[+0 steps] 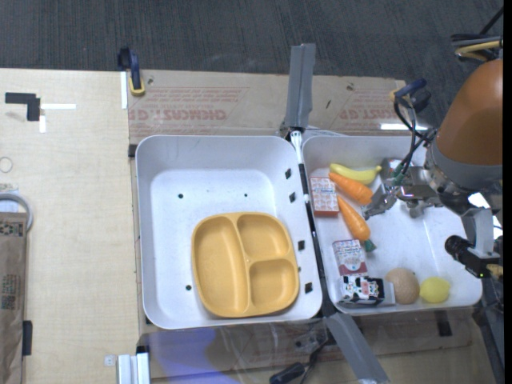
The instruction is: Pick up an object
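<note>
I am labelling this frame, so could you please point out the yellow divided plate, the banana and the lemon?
yellow divided plate (218, 264): camera view, floor of its long left compartment.
banana (354, 172): camera view, middle of its curved body.
lemon (435, 290): camera view, centre of its rind.

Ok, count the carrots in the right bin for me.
2. One carrot lies just below the banana, near the bin's back; the other carrot lies in front of it, beside the small cartons. The arm may hide more.
</note>
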`<state>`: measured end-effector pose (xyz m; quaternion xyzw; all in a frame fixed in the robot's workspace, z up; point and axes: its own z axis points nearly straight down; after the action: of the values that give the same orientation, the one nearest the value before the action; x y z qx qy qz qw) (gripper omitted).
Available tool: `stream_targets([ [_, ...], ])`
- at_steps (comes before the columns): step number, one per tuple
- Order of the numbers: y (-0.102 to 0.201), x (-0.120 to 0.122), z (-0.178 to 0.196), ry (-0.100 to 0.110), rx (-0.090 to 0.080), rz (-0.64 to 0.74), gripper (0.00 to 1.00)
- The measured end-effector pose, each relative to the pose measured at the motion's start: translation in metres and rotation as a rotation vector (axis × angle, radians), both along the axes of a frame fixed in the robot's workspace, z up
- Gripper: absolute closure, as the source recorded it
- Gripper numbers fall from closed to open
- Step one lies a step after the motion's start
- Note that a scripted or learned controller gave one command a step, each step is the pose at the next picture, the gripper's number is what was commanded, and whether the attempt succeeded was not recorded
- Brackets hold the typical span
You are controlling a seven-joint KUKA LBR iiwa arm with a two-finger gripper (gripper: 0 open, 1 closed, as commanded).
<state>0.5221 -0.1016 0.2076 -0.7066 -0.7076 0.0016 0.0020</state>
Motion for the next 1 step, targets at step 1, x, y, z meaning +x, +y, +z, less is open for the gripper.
stream_targets([
  [1,0.0063,0.0122,-0.1167,-0.002,0.0,0.04,0.0],
])
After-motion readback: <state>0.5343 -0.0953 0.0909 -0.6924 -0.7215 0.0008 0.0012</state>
